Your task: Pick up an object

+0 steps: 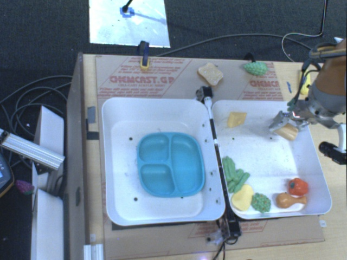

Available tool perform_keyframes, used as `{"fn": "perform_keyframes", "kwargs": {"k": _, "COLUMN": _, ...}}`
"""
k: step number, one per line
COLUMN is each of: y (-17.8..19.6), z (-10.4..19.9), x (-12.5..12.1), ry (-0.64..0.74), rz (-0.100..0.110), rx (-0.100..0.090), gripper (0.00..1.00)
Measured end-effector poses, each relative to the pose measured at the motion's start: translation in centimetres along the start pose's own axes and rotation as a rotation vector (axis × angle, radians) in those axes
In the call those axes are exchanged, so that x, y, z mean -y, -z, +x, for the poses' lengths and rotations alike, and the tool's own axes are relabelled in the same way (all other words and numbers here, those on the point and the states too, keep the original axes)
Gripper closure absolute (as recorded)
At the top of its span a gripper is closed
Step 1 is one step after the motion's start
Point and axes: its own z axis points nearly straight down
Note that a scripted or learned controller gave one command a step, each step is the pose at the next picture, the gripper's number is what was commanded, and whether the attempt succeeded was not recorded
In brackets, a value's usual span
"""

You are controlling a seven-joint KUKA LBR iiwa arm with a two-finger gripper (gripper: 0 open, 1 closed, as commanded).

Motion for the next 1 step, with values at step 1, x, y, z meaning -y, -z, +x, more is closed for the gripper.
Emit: {"fn": "perform_keyframes", "kwargs": {"k": 1, "y": 8.28, "z": 6.13, "x": -2.63, "ry": 0.001, "rz": 0.0, "rx": -0.001, "gripper": 1.0}}
